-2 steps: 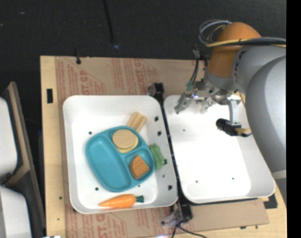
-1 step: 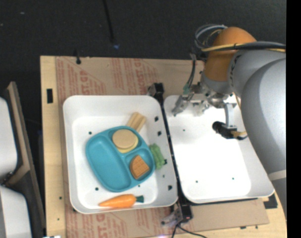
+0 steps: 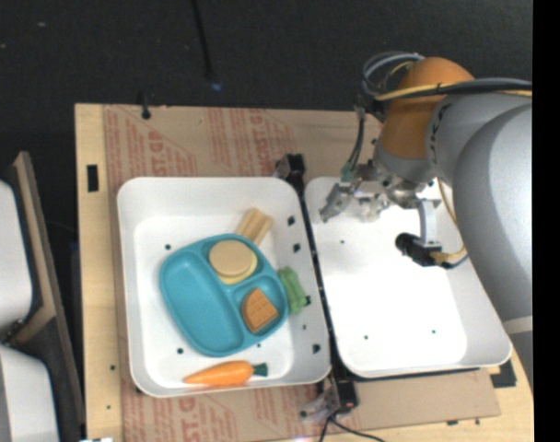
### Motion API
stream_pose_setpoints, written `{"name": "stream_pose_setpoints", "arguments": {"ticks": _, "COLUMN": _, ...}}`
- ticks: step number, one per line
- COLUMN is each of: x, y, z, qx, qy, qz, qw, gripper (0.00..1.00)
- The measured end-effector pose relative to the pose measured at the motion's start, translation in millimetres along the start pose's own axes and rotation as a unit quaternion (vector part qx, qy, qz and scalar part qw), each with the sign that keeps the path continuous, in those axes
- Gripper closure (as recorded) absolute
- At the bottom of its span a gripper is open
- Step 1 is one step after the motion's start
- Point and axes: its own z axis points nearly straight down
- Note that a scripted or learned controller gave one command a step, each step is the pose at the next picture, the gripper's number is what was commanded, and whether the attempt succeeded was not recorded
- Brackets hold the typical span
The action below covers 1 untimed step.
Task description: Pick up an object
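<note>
two white bins sit side by side on the bench. biggest thing in view is the grey arm coming in from the right, with its orange band up near the top, hanging over the far end of the right bin. the gripper sits low over that bin's back left corner, close to the divider between the bins. honestly can't tell how far apart the fingers are from this angle, and nothing is visibly caught between them.

the left bin has all the stuff. a blue divided tray lies tilted in the middle, with a round tan biscuit-looking thing in its upper compartment and a small brown toast piece in the right one. a carrot lies flat along the near wall, apart from the tray. a pale wooden block pokes out just behind the tray's top edge, touching or nearly so. a little green piece sits right against the tray's right side.
</note>
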Motion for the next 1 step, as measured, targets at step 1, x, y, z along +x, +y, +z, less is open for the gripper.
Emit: {"name": "stream_pose_setpoints", "arguments": {"ticks": 1, "x": 3.3, "y": -6.2, "z": 0.2, "qx": 0.0, "qy": 0.0, "qz": 0.0, "qw": 1.0, "gripper": 0.0}}
